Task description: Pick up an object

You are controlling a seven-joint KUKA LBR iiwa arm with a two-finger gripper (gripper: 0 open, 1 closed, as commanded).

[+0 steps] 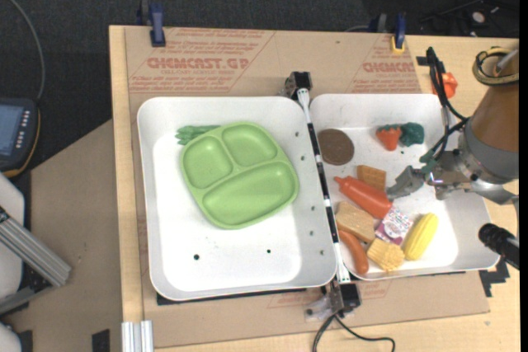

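The right bin (pixel 462 115) holds several toy foods. A brown disc (pixel 336 147) and a red and green strawberry (pixel 398 134) lie at the back. A red hot dog (pixel 363 194), a cracker (pixel 371 176) and a bread slice (pixel 355 221) sit in the middle. An orange sausage (pixel 355 251), a yellow waffle piece (pixel 385 254), a corn cob (pixel 420 234) and a pink wrapped sweet (pixel 397 224) lie near the front. My gripper (pixel 417 168) hovers over the bin's right half, just right of the hot dog and above the corn. It is open, with nothing between its fingers.
The left bin (pixel 165 235) carries a green divided plate (pixel 239 173) with a small green leafy piece (pixel 191 133) at its back left corner. A black divider strip (pixel 318 169) runs between the bins. Blue clamps (pixel 154 22) hold the board at the back.
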